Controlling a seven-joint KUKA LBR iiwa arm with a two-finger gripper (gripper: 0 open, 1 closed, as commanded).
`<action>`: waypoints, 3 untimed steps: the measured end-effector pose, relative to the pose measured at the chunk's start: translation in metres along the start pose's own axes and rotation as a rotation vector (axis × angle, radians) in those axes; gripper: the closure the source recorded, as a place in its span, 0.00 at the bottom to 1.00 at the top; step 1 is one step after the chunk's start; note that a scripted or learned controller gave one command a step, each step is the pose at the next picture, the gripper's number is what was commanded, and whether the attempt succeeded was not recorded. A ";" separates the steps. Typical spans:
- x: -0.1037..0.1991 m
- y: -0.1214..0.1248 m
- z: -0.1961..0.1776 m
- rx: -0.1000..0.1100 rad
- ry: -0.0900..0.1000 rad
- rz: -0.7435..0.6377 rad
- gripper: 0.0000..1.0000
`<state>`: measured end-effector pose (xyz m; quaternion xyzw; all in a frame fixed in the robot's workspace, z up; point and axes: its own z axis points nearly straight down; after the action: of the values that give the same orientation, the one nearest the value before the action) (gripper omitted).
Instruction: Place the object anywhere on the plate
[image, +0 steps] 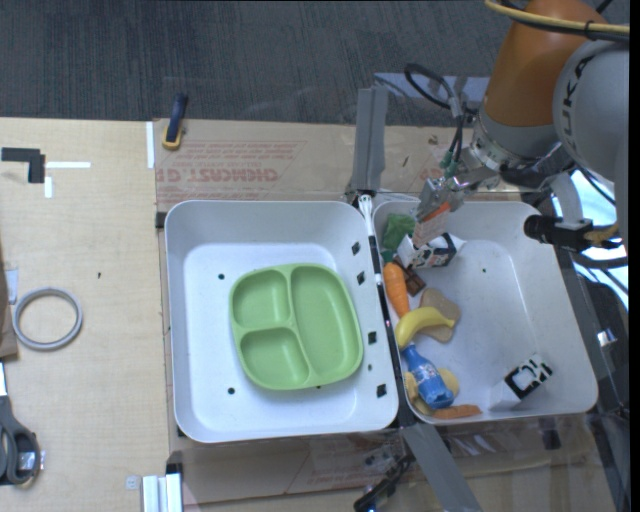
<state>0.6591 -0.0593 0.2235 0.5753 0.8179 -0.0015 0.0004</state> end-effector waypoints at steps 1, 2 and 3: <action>0.069 -0.019 -0.017 0.000 0.002 -0.179 1.00; 0.149 -0.040 0.032 -0.001 0.001 -0.266 1.00; 0.138 -0.057 -0.043 -0.004 0.000 -0.788 1.00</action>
<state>0.5587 0.0515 0.2666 0.2171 0.9761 0.0001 0.0012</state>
